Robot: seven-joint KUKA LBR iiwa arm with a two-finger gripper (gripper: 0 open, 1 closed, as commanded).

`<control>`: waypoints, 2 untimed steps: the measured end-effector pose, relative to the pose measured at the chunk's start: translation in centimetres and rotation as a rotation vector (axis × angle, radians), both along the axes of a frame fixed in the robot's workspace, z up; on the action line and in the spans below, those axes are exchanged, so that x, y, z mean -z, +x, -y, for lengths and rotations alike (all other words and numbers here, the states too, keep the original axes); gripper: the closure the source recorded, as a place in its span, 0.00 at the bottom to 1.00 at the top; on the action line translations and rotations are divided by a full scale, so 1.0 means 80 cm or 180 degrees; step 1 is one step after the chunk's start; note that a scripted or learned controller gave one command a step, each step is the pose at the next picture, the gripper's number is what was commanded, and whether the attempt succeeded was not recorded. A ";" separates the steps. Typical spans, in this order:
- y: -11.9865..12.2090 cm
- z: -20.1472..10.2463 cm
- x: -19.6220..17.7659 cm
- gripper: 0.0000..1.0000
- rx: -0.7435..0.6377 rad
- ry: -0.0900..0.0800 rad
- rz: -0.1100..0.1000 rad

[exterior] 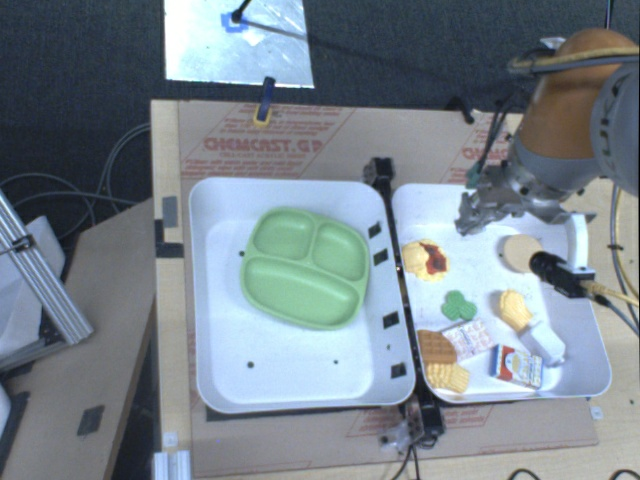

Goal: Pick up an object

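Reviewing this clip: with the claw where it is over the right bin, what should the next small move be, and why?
Probably a short move toward the yellow-and-red toy food, then down. The claw sits above bare white floor near the right bin's far end, with nothing visible between its fingers, and that piece lies closest, apart from the other items.

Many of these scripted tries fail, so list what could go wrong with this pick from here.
1. The hand hangs over bare floor of the right white bin, apart from every item, so it may close on nothing.
2. The small toy foods lie crowded near the front: the green broccoli piece, the white wrapped packet and the brown waffle sit close, so a descent could nudge neighbours.
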State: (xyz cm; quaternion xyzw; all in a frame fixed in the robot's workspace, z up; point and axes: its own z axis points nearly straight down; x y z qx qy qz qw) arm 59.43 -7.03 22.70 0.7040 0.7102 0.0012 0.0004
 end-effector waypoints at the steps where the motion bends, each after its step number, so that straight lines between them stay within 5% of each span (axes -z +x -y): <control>1: -0.010 -0.061 -0.011 1.00 -0.0003 0.0004 -0.0003; 2: -0.021 -0.120 0.005 1.00 -0.0002 0.0003 -0.0008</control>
